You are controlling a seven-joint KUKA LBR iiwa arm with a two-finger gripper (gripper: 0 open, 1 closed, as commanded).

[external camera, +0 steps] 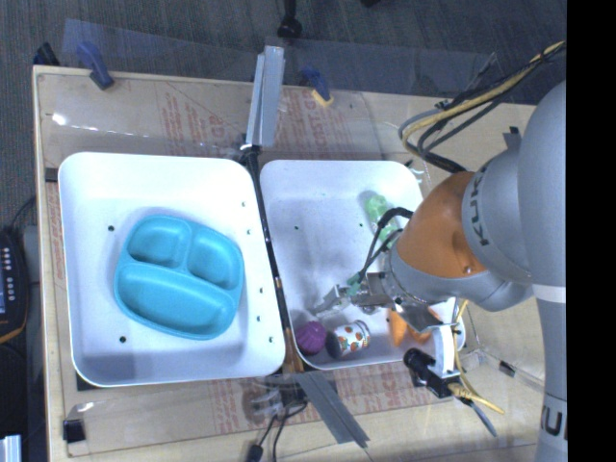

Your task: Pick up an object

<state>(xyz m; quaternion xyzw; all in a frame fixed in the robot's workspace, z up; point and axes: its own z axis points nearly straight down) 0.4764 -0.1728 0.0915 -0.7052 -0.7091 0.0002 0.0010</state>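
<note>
Two white bins [159, 176] sit side by side: the left holds one blue divided tray [180, 275]; the right holds one purple ball [310, 336], one patterned cup [349, 340], one green object [374, 204] and one orange object [397, 326].

A blue three-compartment tray [180, 276] lies in the middle of the left white bin [87, 186], set at a slant to the bin's edges. The right white bin [308, 210] touches it along their shared edge. A grey metal bar [265, 94] stands at the bench's [144, 114] far edge, above that seam. Two blue clamps [94, 63] [316, 83] grip the bench's far edge.
</note>
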